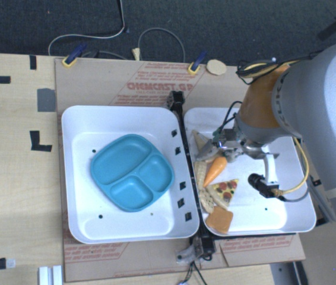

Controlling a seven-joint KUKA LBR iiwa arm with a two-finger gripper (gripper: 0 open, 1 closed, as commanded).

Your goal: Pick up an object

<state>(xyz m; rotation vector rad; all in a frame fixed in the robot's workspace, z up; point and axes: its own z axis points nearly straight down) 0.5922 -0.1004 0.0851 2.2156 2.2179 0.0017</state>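
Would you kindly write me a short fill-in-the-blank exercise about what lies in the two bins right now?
1. The blue divided plate lies in the ____ bin.
2. The gripper reaches down into the ____ bin.
3. Just below the gripper lies an orange ____.
4. The pizza slice lies just ____ the toy carrot.

Missing words: left; right; carrot; below

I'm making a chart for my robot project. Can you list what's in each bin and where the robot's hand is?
left bin: blue divided plate
right bin: toy carrot, toy pizza slice, tan bread-like piece, other pale pieces along its left wall
gripper: low over the right bin's left side, just above the carrot
fingers: cannot tell
held: nothing seen
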